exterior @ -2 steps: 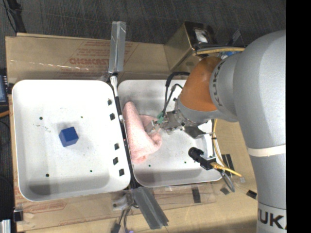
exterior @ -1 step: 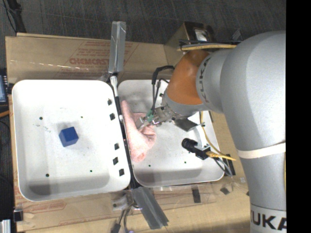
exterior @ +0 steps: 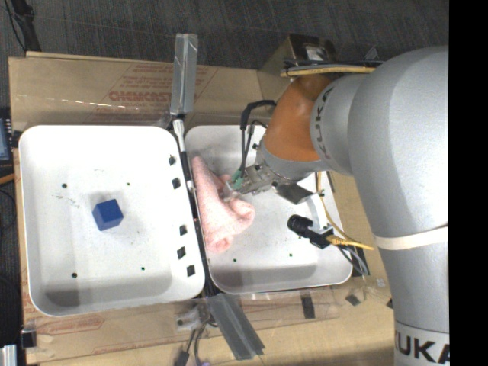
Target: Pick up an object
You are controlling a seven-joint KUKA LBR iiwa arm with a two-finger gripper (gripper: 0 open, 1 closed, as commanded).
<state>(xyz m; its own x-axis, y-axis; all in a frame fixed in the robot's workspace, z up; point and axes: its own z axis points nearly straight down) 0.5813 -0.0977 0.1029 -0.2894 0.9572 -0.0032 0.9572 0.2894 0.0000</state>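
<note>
The left bin holds a small blue cube left of its middle, while the right bin holds a crumpled pink cloth lying along its left wall. The gripper is down on the cloth's upper right part, though whether it is spread or closed on the fabric cannot be told from here. Both bins rest on a brown cardboard sheet over dark carpet.
</note>
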